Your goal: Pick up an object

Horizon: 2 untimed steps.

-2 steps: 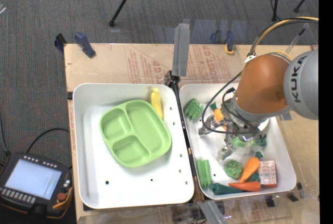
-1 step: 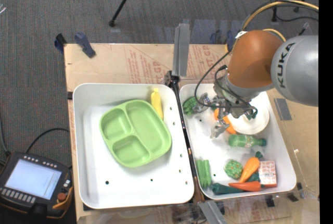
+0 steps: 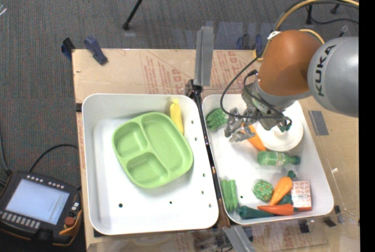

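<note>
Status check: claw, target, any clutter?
Claw low in right bin, finger state unclear. Nothing visibly held. Nearest: orange carrot, green broccoli, white plate. Left bin holds green tray, yellow banana.

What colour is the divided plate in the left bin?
Light green: the divided plate lies in the left bin, clearest in the camera view.
</note>
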{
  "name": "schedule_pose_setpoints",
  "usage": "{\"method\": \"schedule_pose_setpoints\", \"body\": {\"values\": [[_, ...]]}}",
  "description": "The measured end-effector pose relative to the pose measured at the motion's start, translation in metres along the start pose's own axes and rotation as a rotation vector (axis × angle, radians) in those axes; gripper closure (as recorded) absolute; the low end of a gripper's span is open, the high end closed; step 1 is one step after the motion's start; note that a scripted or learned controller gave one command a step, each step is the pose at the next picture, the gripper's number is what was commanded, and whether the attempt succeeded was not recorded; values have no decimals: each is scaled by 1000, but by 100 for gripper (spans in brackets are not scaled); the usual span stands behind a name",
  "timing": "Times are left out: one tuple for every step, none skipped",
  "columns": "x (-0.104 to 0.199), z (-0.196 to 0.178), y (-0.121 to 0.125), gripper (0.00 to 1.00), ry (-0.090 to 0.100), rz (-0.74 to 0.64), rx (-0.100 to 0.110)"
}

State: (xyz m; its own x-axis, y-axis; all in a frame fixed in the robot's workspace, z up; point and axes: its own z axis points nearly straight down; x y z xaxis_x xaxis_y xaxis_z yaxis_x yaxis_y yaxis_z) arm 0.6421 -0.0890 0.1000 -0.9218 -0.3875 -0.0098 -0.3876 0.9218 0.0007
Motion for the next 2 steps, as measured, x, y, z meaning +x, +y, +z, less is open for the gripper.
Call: {"method": "schedule_pose_setpoints", "body": {"values": [[-46,-93,94,100,-4,14,2],[23,-174,95,100,2,-464,1]]}}
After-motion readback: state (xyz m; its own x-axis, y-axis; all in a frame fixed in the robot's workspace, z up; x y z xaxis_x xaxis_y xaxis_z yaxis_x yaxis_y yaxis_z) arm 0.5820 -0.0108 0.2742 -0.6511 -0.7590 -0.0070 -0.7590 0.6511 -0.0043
